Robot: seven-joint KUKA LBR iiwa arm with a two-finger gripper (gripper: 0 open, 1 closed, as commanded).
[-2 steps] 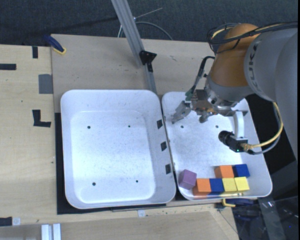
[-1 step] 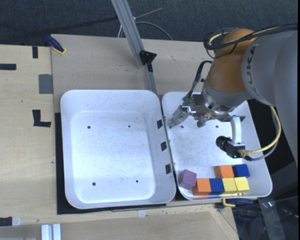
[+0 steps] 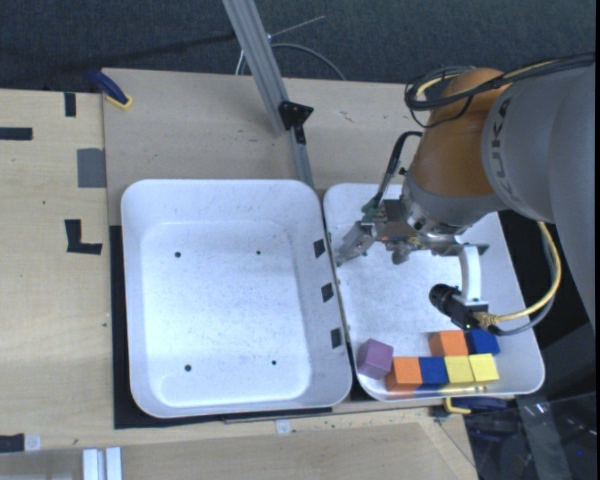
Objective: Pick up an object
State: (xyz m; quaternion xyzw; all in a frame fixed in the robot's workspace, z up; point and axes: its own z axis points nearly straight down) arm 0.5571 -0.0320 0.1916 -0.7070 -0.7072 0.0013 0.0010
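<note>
Small foam blocks lie along the near edge of the right bin (image 3: 400, 303): a purple block (image 3: 376, 356), an orange one (image 3: 407, 370), a blue one (image 3: 433, 370) and two yellow ones (image 3: 470, 369), with another orange (image 3: 447, 344) and blue block (image 3: 483, 343) just behind. My gripper (image 3: 373, 252) hangs over the far left part of that bin, close to the wall shared with the left bin. Its fingers are spread open with nothing between them. The blocks sit well below it in the picture, apart from the fingers.
The left bin (image 3: 130, 208) stands beside the right one. A slanted metal pole (image 3: 265, 63) with a black clamp (image 3: 296, 116) reaches down to the bins' far edge. Cables (image 3: 540, 298) loop off the wrist at the right. Black tape marks dot the wooden bench (image 3: 40, 268).
</note>
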